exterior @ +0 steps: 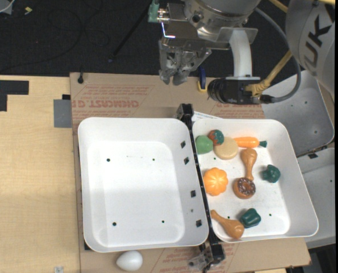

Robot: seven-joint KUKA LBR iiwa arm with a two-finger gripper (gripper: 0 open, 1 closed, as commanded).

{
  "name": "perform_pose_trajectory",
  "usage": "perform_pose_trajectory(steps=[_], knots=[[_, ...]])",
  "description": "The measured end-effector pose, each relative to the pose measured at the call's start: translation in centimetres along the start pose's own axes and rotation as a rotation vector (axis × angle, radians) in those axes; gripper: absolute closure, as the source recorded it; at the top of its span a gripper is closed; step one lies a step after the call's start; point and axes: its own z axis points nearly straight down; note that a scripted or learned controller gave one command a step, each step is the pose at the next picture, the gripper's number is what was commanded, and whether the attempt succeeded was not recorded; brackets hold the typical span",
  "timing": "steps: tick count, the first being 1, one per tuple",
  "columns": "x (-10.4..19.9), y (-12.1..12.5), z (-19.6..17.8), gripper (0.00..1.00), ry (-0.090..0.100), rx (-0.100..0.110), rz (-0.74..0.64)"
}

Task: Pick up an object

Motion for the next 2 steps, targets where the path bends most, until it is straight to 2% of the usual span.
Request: perform_pose_trajectory(steps=[1, 2], knots=[[4.8, -5.5, -0.1, 1.0, 0.002, 0.004, -0.009], [-2.2, -5.0, 0.0, 1.0, 0.0, 0.003, 0.003]])
